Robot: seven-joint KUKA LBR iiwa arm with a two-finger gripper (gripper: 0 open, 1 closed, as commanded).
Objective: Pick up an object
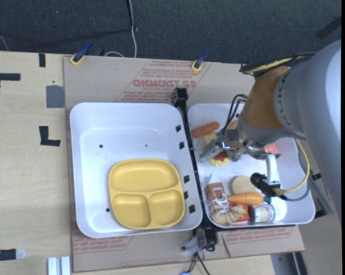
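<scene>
In the right bin [301,213], a jar [262,213], carrot [245,199] and packet [217,196] lie nearest. Beyond them the hand [213,148] is low over a yellow item [220,160]; whether it's clenched, I cannot tell. A sausage [205,129] lies farthest.

Two bins sit side by side on the counter [23,153]. The left bin [86,125] holds a divided plate [146,192] toward its near side. In the right bin [301,211], a hot dog [205,129] lies at the far left, a carrot [245,199] nearer, a can [262,213] in front of it, and a packet [217,196] to the carrot's left.
</scene>
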